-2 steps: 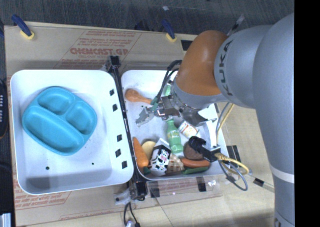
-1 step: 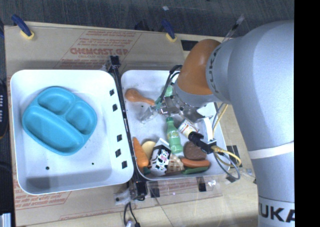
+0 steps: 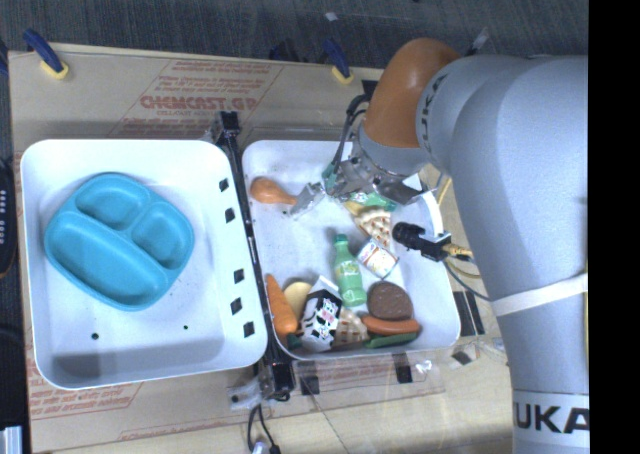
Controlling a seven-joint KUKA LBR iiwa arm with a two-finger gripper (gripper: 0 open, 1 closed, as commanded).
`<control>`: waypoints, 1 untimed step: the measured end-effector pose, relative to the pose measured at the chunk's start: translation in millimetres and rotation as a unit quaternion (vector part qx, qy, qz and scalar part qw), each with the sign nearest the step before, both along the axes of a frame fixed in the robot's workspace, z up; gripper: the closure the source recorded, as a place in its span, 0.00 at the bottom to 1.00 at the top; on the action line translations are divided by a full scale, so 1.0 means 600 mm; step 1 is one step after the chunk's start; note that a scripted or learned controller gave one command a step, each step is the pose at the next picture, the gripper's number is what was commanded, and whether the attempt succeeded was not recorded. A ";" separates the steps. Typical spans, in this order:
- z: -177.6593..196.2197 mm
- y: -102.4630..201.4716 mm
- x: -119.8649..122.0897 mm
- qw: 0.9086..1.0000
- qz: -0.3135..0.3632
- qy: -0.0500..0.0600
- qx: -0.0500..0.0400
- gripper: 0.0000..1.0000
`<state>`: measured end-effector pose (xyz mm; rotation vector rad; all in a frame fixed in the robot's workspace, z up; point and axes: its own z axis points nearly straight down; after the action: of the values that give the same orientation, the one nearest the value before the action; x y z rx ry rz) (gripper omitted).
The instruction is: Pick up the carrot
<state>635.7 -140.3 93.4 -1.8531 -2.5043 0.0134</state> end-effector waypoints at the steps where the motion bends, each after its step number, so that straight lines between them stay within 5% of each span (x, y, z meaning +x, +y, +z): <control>1: 0.033 -0.056 -0.044 1.000 -0.005 -0.011 -0.005 0.00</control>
<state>609.4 -173.9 113.3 -1.8808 -2.5136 0.0059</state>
